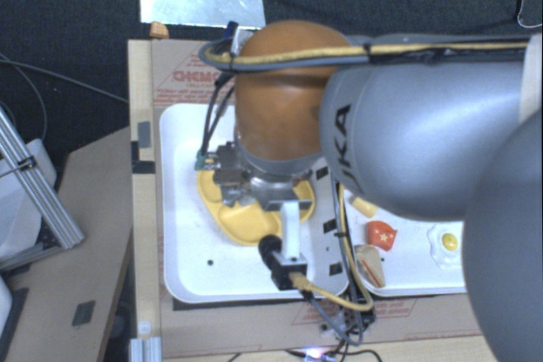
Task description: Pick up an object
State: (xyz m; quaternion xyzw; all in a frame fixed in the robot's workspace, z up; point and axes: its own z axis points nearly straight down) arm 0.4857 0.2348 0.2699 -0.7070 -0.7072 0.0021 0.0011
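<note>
yellow object [240,220]: we see it flat in the left bin, partly under the wrist
colour: plain yellow
shape: rounded, curved edge

The grey arm [424,131] reaches in from the right, its orange band [284,89] above the wrist, and covers much of both white bins. The gripper [254,199] is down over the left bin [182,208], above a yellow object [233,220] lying near that bin's middle; its fingers are hidden by the wrist. In the right bin [416,271], near the front edge, lie a red piece [381,235], a tan wedge [370,265] just beside it, and a white-and-yellow piece [445,243] further right. Cables [339,301] trail over the front edge.
</note>
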